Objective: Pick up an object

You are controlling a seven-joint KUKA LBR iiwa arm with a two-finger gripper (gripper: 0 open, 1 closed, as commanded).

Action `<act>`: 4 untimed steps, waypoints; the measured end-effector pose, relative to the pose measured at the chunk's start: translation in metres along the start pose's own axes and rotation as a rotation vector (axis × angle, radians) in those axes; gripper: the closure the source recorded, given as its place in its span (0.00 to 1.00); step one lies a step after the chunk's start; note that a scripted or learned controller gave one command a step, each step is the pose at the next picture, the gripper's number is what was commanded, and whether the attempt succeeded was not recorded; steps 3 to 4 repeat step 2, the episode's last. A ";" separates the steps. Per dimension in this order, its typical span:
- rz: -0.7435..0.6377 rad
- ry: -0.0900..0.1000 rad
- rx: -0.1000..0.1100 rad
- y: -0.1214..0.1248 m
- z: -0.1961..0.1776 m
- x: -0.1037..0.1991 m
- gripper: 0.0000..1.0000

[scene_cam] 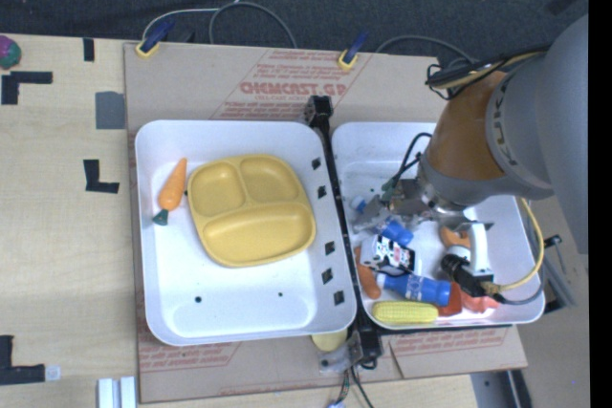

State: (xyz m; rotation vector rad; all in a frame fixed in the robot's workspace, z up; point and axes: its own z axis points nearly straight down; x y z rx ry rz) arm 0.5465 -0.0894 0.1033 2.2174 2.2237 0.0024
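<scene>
My gripper hangs low in the right bin, near its left wall, under the grey arm with the orange band. Just below it lies a heap of small toys: a blue piece, a black-and-white spotted toy, an orange piece, a blue bottle-like cylinder and a yellow corn cob. Whether anything sits between the gripper's tips is hidden by the wrist and the clutter.
The left bin holds a yellow divided plate and an orange carrot by its left wall. A red-orange item lies at the right bin's front right. A black divider runs between the bins.
</scene>
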 end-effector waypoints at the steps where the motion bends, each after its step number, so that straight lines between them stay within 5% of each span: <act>1: 0.001 0.000 0.005 0.018 0.019 -0.007 0.00; 2: 0.002 -0.004 -0.005 0.019 0.007 -0.008 1.00; 4: 0.002 -0.004 -0.005 0.019 0.007 -0.008 1.00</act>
